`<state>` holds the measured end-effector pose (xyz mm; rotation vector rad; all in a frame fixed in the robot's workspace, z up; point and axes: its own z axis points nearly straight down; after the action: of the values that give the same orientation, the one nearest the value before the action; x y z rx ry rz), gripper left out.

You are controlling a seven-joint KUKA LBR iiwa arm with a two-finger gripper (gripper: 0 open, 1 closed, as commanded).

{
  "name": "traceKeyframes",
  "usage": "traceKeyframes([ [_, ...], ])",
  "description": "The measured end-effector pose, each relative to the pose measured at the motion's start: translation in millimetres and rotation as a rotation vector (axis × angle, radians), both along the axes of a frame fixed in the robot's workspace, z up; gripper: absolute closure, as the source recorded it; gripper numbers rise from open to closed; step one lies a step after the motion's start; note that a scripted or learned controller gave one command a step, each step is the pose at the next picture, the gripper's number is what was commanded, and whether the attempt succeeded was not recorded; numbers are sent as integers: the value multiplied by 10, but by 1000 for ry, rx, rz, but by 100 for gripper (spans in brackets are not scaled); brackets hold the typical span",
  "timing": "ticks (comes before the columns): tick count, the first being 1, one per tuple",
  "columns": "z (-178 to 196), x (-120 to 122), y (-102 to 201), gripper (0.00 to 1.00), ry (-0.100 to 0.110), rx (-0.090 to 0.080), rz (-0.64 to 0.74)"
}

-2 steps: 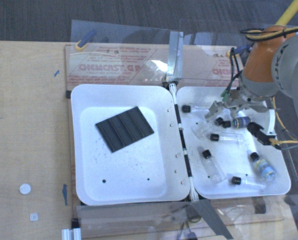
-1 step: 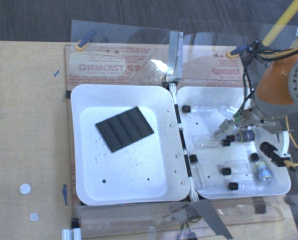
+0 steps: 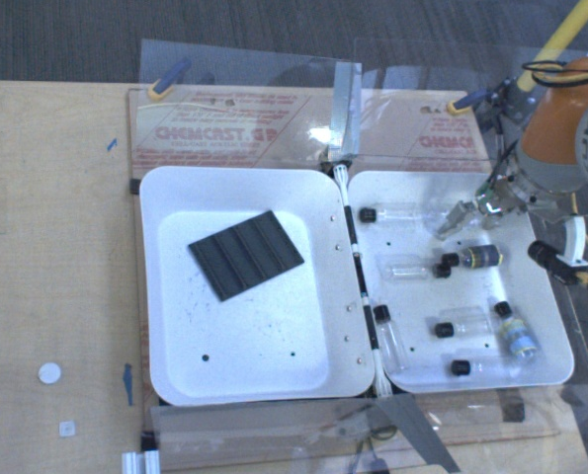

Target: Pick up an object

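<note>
Vials, small clear cylinders with black caps, lie scattered on their sides in the right-hand shallow white plastic bin [image 3: 555, 363]. Nearest the pincer [image 3: 463, 215] is one clear vial [image 3: 397, 212] along the bin's far side, cap toward the divider. Others: a vial with a dark amber label band [image 3: 471, 257] mid-bin, a bare clear vial [image 3: 412, 267] just beside it, one with a blue-tinted label [image 3: 516, 336] near the right wall, one against the left wall [image 3: 384, 334], and two more low in the bin [image 3: 462, 326] [image 3: 471, 367].

Handling judgement: light, rigid, smooth-walled, likely slippery; round bodies will roll if nudged sideways. Glass or hard plastic, cannot tell which, so treat as breakable. Best hold looks to be across the barrel at mid-length, fingers square to the long axis; the cap end is grippier but short.

Pincer: metal fingers angled down-left over the bin's far right part, tips apparently spread, nothing between them. Grey arm with orange band [image 3: 550, 136] enters from the right.

Left white bin [image 3: 155, 265] carries a flat dark grey ribbed rectangular panel [image 3: 246, 254], lying askew; stiff and thin, hard to get under. A few dark specks on that bin's floor. Bins sit on a pale wooden table [image 3: 46, 215].
</note>
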<state>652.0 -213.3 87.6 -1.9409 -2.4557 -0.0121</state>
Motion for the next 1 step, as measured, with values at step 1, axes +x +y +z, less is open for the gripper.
traceKeyframes([
  [1,100,-788,345,0,-1,-12,-13],
])
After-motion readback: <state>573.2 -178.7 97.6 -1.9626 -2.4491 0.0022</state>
